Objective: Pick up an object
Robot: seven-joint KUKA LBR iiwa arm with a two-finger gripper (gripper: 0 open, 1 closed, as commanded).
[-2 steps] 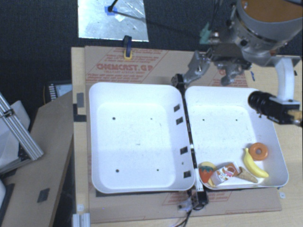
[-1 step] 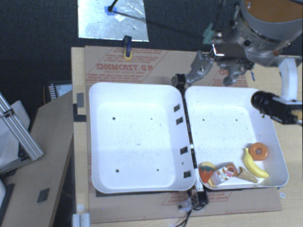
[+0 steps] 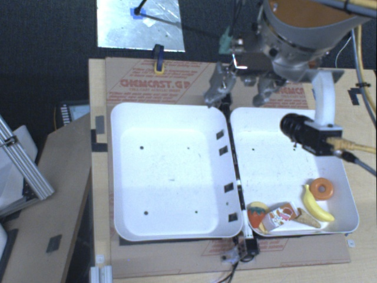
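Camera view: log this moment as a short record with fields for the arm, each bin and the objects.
arm: gripper high over the far edge, between the bins
fingers: apart, nothing between them
left bin: bare white floor
right bin: objects bunched in the near right corner
objects: banana, orange ring, tomato-like piece, packet, cone-shaped piece
contact with arm: none

The bench [image 3: 147, 75] bears two white bins [image 3: 168, 170] side by side.
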